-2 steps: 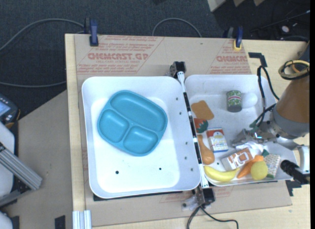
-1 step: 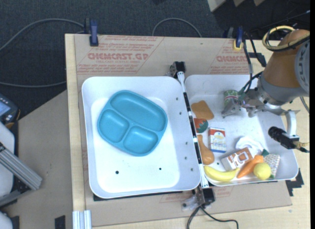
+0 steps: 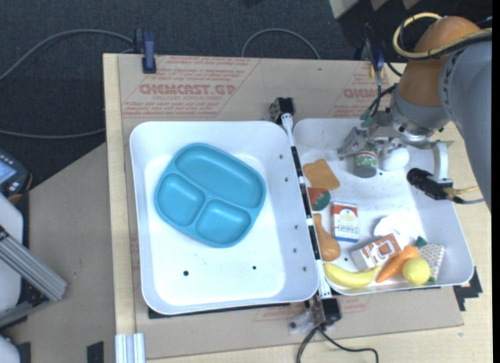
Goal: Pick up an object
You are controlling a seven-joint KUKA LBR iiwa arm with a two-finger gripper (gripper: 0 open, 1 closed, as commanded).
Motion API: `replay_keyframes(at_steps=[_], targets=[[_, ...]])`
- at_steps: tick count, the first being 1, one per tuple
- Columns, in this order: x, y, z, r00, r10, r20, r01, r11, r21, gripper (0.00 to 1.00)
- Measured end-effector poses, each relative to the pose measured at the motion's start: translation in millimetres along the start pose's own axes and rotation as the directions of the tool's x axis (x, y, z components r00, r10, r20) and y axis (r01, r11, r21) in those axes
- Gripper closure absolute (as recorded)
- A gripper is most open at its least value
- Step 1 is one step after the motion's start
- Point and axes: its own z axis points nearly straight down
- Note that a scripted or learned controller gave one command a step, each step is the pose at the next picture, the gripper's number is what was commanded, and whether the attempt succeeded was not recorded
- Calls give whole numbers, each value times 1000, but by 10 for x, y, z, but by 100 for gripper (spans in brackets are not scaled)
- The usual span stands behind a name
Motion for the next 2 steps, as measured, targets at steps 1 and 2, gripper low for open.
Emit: replay_keyframes(at_steps=[1,2], targets=[[-29,131,145,1000,3,0,-3,1000,3,0],[-31,137,24,1000,2,2,-2,1000,1,100]])
